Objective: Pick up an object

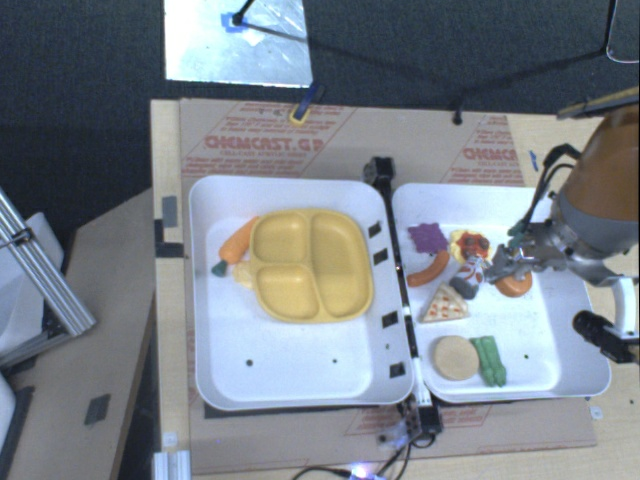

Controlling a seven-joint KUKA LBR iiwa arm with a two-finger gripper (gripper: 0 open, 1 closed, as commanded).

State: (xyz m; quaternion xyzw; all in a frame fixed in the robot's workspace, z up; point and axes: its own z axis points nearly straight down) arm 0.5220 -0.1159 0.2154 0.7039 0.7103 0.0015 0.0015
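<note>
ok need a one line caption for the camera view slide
Grey arm's gripper reaches into the right bin among toy food; the yellow plate and carrot sit in the left bin.

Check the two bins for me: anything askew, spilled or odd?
Mostly tidy. One oddity: the yellow tray in the left bin sits rotated, with a toy carrot wedged against its left edge. The right bin's toy foods lie loose, none spilled outside.

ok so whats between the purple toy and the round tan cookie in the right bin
In the camera view, the sausage and then the pizza slice lie between the purple toy and the round tan cookie, all in the right bin.
</note>
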